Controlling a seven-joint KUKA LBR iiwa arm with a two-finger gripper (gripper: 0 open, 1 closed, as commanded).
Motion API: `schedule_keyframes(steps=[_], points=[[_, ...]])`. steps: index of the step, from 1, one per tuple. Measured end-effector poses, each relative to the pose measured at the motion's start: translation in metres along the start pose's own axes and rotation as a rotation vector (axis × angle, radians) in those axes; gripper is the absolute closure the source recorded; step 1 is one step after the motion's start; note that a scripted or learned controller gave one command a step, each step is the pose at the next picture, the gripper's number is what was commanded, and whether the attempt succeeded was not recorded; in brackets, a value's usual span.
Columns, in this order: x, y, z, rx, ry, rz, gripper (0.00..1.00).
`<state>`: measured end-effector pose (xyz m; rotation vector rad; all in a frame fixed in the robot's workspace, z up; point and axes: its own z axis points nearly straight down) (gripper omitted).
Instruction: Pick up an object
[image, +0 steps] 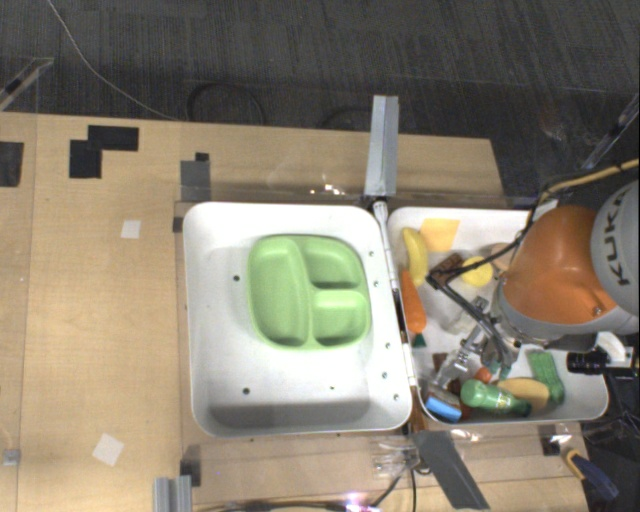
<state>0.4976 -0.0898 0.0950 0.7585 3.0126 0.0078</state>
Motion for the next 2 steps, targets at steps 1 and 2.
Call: schedule_keyframes(steps=[1,2], points=[[-0.001,0.003,-0.011,-0.003,0.001,-0.007,1.00],[-0.052,0.004,-0.092,0.007,0.018,-0.089,1.00]])
